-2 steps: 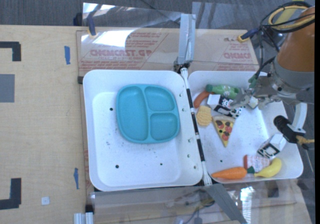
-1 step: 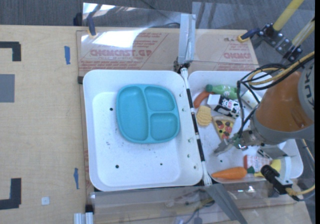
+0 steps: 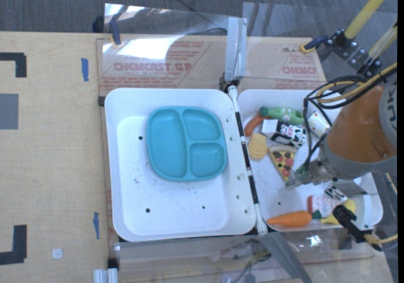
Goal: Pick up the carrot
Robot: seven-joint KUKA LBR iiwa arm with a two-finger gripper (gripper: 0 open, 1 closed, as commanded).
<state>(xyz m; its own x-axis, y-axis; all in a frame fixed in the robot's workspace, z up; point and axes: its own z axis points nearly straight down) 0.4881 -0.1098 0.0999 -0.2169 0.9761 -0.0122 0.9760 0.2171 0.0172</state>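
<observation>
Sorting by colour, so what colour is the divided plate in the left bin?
Turquoise blue; the divided plastic plate shows plainly in the camera view.

You are viewing an orange carrot (image 3: 290, 218) with a green end in the white right bin (image 3: 372, 212). A turquoise divided plate (image 3: 187, 143) is lying in the white left bin (image 3: 126, 168). A black-and-white patterned carton (image 3: 290, 133) is showing beside a green item (image 3: 281, 113).
</observation>
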